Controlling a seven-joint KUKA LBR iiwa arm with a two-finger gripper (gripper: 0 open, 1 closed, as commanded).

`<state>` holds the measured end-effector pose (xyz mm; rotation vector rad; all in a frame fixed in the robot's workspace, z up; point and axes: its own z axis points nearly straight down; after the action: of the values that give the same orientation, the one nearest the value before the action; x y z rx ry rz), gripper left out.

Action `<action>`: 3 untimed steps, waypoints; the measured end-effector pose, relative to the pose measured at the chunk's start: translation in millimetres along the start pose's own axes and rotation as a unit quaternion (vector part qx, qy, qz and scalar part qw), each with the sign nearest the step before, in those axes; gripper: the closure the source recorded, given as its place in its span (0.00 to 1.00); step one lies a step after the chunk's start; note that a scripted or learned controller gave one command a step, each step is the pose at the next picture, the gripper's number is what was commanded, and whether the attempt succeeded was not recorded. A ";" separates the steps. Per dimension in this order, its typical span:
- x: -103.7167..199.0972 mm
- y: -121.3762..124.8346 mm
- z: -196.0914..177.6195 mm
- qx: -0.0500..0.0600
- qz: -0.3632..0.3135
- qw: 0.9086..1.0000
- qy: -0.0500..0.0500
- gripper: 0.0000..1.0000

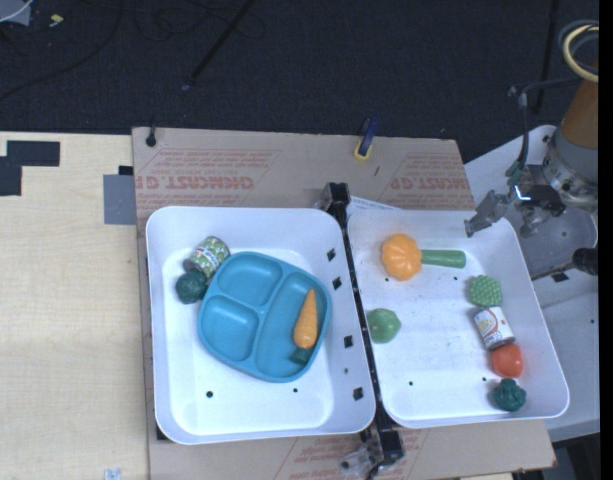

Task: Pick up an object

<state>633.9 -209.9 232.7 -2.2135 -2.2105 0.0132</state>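
Right bin [546, 368], near to far: dark green toy broccoli [508, 396] and tomato [506, 360] at 5 o'clock; a small labelled bottle [492, 326], label too small to read; a green bumpy ball [483, 291] at 3 o'clock; a green pepper [383, 325] at 9 o'clock; an orange pumpkin [401, 257] with green stem at 11 o'clock. All lie loose and apart, open to a pick. Left bin [166, 368]: blue divided plate [248, 318] bearing a carrot [306, 317]; a small can [208, 255] and a dark green item [191, 287] at 10 o'clock. Cardboard underlay [246, 173] reads "GEORGE", upside down. Gripper [506, 208], outside the right bin's 2 o'clock corner, holds nothing; finger spread cannot be told.
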 end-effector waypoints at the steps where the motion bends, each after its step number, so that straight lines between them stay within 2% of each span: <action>1: 0.2 2.2 -9.1 -0.007 -0.001 1.000 -0.001 0.00; 2: 6.2 4.8 53.8 -0.005 -0.003 1.000 -0.001 0.00; 3: 3.0 0.2 99.8 -0.005 -0.001 1.000 -0.001 0.00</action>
<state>632.5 -206.5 132.9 -2.2161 -2.2197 0.0052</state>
